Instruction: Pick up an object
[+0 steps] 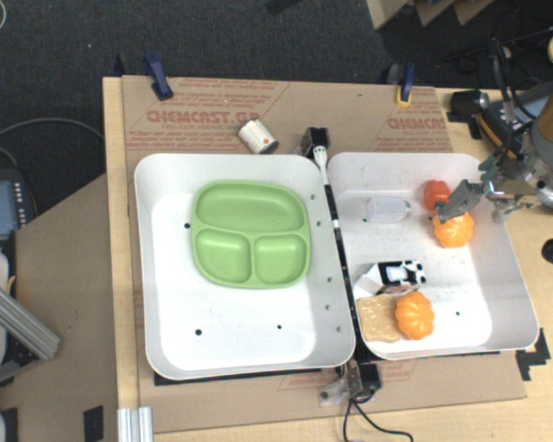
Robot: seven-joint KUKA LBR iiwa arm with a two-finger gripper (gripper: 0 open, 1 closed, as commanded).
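Observation:
My gripper (476, 210) hangs over the far right part of the right bin (498, 284), open with nothing between its fingers. Its left finger (456, 201) points down-left, with its tip just above an orange fruit (453, 232) and beside a small red fruit (434, 191). Nearer the front of that bin lie an orange pumpkin-shaped toy (415, 314), a tan cracker-like piece (376, 320) and a black-and-white object (402, 273). A faint clear item (387, 210) rests near the bin's back.
The left bin (166, 339) holds a green divided plate (251, 233). A small white cylinder (257, 136) lies on the cardboard behind the bins. Clamps (157, 74) grip the board's far edge. The arm's wrist and cables (525, 145) crowd the right side.

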